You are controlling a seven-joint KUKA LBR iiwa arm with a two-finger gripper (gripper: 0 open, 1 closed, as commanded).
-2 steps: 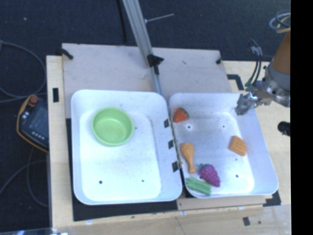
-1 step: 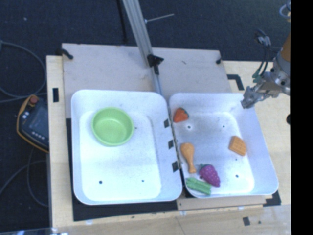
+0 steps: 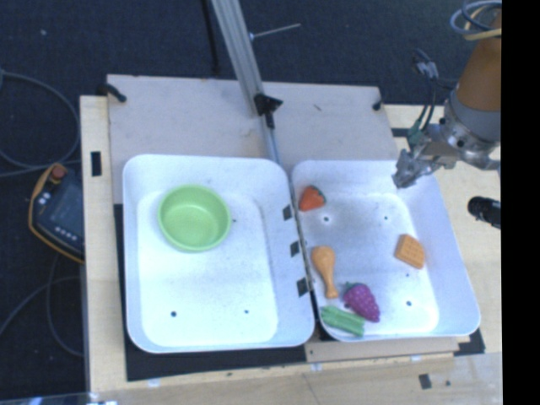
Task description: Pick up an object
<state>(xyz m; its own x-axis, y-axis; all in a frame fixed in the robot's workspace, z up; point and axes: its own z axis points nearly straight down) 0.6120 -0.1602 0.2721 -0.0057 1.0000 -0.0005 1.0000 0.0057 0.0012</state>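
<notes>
Two shallow white plastic bins with rounded corners sit side by side on a pale wooden bench. The left bin (image 3: 211, 310) holds one light green bowl (image 3: 195, 218), round and smooth, placed toward its far left part. The right bin (image 3: 439, 310) holds five small toy foods.

A red-orange strawberry-like piece with a green top (image 3: 311, 197) lies near the far left corner of the right bin. A tan drumstick (image 3: 324, 268), bulbous at its far end and narrowing toward the near end, lies along the left wall. A purple grape cluster (image 3: 362, 300), knobbly in texture, lies just right of the drumstick's near end. A green elongated vegetable (image 3: 342, 320) lies at the near left corner, just beside the grapes. An orange, roughly square cracker-like piece (image 3: 410, 251), flat and tilted on the floor of the bin, lies toward the right wall, well apart from the others.

The gripper (image 3: 405, 175), grey metal, hangs over the far right corner of the right bin, beneath the grey wrist and orange band of the arm (image 3: 477, 99). Whether its tips are spread or pressed together cannot be told at this resolution; nothing is seen between them. A slanted aluminium post (image 3: 240, 45) rises from the far side of the bench between the bins.
</notes>
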